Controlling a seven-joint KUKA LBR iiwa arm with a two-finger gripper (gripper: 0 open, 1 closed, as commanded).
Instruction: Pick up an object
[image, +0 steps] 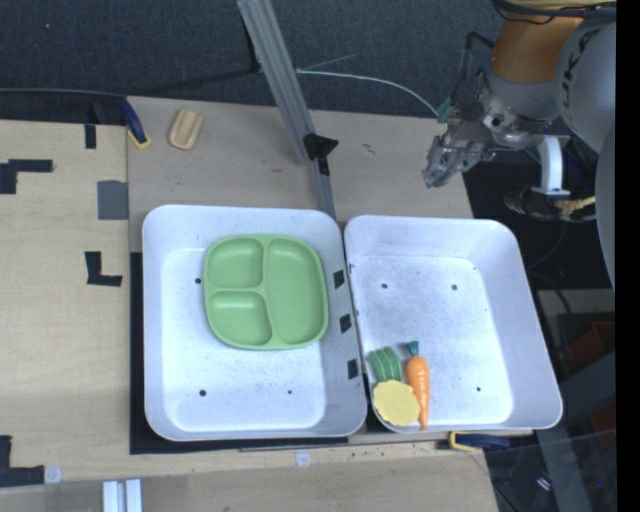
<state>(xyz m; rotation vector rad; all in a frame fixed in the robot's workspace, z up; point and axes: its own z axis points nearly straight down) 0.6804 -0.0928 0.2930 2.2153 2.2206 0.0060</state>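
My gripper (438, 172) hangs above the bench just beyond the far edge of the right bin (500, 300), near the top right, with nothing visible between its fingers. In the right bin's near left corner lie an orange carrot (418, 385), a yellow round piece (396, 403) and a green ridged piece (385, 363), all touching one another. A green divided plate (266, 291) rests in the left bin (170, 330), in its far half.
A grey metal pole (285, 85) slants down from the top to the gap between the bins. A small tan object (185, 129) and a blue-yellow item (134, 122) lie on the bench at the far left. A white cable (380, 85) runs toward the arm.
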